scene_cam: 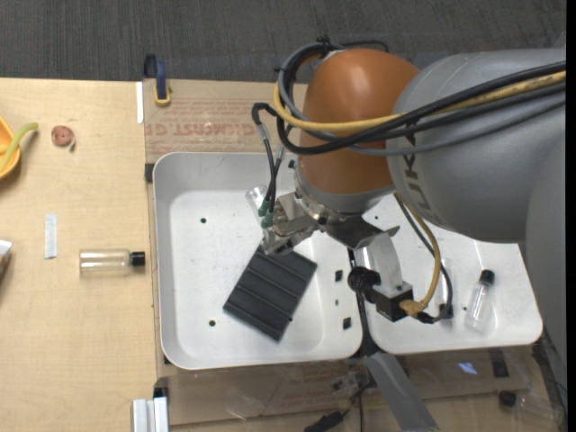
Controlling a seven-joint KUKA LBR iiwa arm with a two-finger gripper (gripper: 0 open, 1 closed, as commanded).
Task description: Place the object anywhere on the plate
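Note the ribbed black slab, probably the plate, lying bare in the left bin. The vial lies well apart in the right bin. The gripper hangs at the slab's far edge; you cannot tell its grip state. Treat placement as not yet done.

black slab: matt, ribbed | bin: smooth white plastic | bench: pale wood

- The grey arm bore dark letters on its side, partly hidden; "KU" could be made out.
- The cardboard behind the bins carried faint red print, unreadable.
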